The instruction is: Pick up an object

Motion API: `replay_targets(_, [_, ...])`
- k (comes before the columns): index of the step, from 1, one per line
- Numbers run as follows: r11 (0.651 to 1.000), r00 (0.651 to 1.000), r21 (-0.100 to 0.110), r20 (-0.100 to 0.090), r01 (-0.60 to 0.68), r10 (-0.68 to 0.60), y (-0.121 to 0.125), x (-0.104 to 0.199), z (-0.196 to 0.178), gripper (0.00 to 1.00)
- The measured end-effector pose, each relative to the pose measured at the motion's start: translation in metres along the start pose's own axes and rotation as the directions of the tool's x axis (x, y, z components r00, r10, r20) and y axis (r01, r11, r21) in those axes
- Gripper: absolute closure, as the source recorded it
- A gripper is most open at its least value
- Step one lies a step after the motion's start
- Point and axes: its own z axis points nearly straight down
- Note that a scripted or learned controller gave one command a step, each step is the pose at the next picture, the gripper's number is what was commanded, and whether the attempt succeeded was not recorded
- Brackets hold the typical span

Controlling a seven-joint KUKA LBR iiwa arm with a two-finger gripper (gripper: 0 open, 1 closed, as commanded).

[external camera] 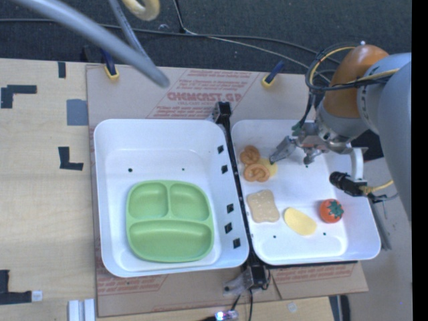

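Observation:
In the right bin (348,243) lie two brown pretzel-shaped pieces (251,154) (257,172), a tan slice of toast (262,206), a yellow oval piece (300,221) and a red tomato (330,210). My gripper (292,156) hangs over the back of this bin, just right of the pretzels, with its fingers spread open. Its left fingertip (276,156) is close to the upper pretzel and nothing is between the fingers.
The left bin (110,152) holds a green divided plate (169,221). A black divider (231,179) runs between the bins. The arm's grey body and orange band (354,72) rise at the right, with a black fitting (344,181) over the bin's right side.

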Motion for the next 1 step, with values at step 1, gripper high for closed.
replay_targets(1, [1.000, 1.000, -0.004, 0.001, 0.001, -0.001, 0.0012, 0.0001, -0.0136, 1.00])
